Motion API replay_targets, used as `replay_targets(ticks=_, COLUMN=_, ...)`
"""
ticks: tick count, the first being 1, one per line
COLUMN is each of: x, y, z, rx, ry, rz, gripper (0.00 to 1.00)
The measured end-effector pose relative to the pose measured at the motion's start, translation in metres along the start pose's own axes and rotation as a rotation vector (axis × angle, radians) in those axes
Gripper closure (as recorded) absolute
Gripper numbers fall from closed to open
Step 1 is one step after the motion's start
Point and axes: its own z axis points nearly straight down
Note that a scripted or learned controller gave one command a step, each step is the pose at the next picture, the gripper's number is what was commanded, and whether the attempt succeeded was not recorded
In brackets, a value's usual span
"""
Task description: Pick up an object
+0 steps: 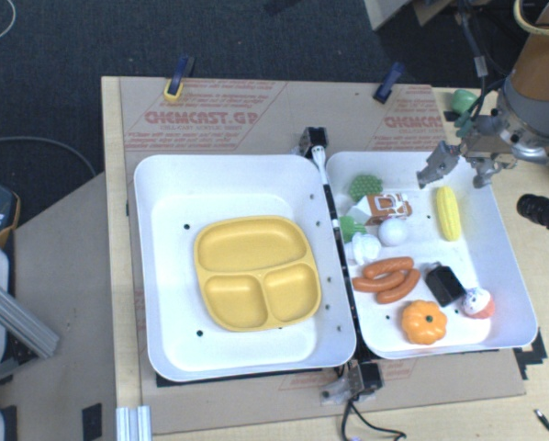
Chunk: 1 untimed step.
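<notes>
My gripper [460, 171] hangs over the far right part of the right bin [504, 246], fingers spread open with nothing between them. Just below it lies a yellow corn cob [449, 212]. Further left sit a green leafy toy [366, 187], a brown and white carton [386, 207] and a white ball [393, 232]. Nearer the front lie two orange sausages [387, 278], a black block [443, 284], an orange pumpkin [423, 322] and a small white and red toy [476, 303].
The left bin [164, 246] holds a yellow divided plate [254, 270]. Clamps grip the bench's far edge, one yellow and blue [176, 81], one blue [388, 83]. A black latch [313, 140] sits between the bins at the back.
</notes>
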Motion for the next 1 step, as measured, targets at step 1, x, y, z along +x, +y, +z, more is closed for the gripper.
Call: replay_targets(ticks=1, x=0.0003, y=0.0020, z=-0.0077, rx=-0.014, ry=-0.002, rz=-0.002, gripper=0.00)
